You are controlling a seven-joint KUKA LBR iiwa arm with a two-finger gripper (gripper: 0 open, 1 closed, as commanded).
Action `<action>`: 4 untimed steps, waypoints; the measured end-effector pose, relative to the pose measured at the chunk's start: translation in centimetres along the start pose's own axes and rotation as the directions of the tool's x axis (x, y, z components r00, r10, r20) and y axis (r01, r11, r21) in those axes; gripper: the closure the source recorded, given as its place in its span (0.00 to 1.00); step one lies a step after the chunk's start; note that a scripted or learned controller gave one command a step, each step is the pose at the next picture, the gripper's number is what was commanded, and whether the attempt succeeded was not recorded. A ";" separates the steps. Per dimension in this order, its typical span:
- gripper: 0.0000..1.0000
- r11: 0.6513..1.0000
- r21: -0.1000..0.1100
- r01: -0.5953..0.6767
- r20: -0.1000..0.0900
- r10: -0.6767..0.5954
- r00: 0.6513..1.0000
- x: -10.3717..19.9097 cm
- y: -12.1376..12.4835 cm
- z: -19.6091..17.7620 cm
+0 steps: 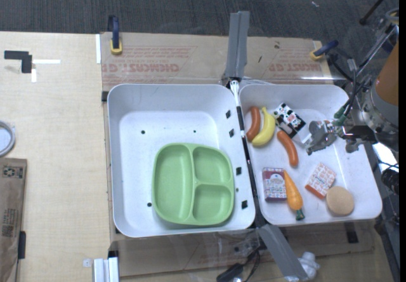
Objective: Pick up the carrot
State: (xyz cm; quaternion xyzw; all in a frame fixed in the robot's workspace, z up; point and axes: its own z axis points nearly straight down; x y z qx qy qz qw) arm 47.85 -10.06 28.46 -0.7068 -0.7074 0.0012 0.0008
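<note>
The carrot (293,192) is orange with a green stub at its near end. It lies in the right bin (365,166) near the front, right beside a small red box (274,184). My gripper (317,136) hangs over the middle of the right bin, up and to the right of the carrot and apart from it. It is open, with nothing between its fingers. An orange-red sausage (288,148) lies just left of the gripper.
The right bin also holds a banana (267,128), a second sausage (254,122), a cow-patterned box (288,118), a cracker packet (320,180) and a round bun (340,201). A green divided plate (193,183) sits in the left bin (127,147).
</note>
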 end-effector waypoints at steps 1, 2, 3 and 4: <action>0.00 0.976 0.000 0.217 -0.001 -0.217 0.976 0.0 -0.1 11.1; 0.00 0.938 -0.007 0.346 0.002 -0.346 0.938 -0.3 0.1 19.0; 1.00 0.939 -0.013 0.344 0.005 -0.344 0.939 -0.3 0.3 18.0; 1.00 1.000 -0.001 0.022 0.001 -0.022 1.000 5.7 2.3 7.7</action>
